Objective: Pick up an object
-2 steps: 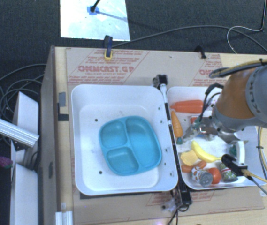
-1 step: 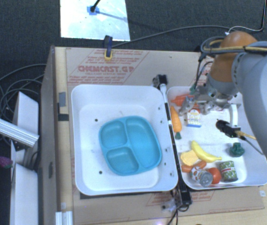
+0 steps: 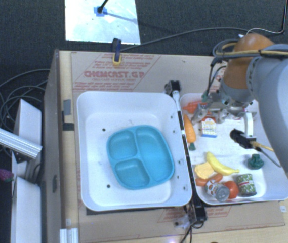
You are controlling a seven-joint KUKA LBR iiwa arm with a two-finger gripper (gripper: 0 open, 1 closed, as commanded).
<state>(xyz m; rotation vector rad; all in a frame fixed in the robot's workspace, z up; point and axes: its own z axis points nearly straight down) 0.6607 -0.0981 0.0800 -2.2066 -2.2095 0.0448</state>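
While the claw (image 3: 210, 116) hangs open, a small carton (image 3: 208, 128) lies just beneath it.

Lighting even and fairly bright from overhead, slightly cool cast. Both white bins run near clipping; the left bin (image 3: 90, 135) floor is almost featureless, with soft glare on the blue divided tray (image 3: 140, 156). Shiny floor patch (image 3: 102, 13) at the top is blown out. Dark carpet (image 3: 17, 29) is underexposed and grainy. Shadows short and soft, under my pincer (image 3: 210, 116). My arm (image 3: 280, 95) close to the lens is out of focus. Small toys soft, low resolution overall.
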